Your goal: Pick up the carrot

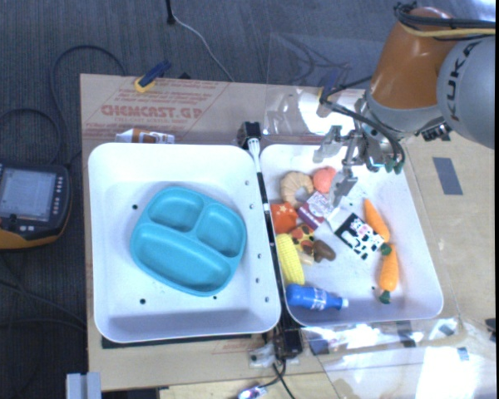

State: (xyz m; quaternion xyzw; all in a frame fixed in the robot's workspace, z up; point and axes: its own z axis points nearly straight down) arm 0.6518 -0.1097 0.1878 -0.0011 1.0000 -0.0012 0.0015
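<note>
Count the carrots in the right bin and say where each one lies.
2. One carrot lies slanted near the bin's right wall, just below the gripper. The other carrot lies below it, toward the front right corner. More could be hidden under the pile.

- The scene is brightly and evenly lit from above, with the white bins close to washed out.
- Strong glare lies on the clear sheet (382, 339) just below the right bin (424, 298).
- Another glare patch sits just above that bin's top rim.
- The blue tray (190, 239) casts only a soft shadow in the left bin (108, 306).
- Focus is slightly soft throughout.
</note>
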